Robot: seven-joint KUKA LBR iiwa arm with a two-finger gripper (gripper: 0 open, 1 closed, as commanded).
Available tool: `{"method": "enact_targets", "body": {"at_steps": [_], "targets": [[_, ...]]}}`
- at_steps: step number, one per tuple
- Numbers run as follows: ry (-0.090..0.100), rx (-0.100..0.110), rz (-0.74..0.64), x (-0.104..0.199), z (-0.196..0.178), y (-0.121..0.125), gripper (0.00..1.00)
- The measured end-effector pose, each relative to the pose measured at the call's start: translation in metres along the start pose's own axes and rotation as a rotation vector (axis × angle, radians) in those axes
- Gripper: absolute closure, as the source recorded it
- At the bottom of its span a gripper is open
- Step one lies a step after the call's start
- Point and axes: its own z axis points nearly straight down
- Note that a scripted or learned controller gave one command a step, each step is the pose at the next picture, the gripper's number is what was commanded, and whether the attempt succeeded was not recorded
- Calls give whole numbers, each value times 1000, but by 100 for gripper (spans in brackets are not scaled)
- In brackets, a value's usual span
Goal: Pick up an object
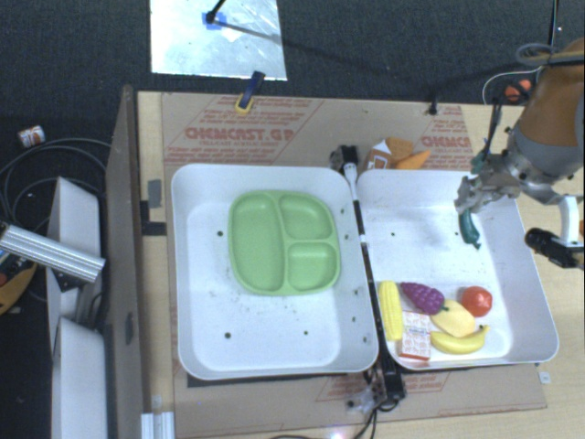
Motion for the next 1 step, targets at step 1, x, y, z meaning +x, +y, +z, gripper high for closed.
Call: {"method": "enact_targets", "body": {"at_steps": [1], "targets": [[0, 6, 8, -4, 1, -5, 0]]}}
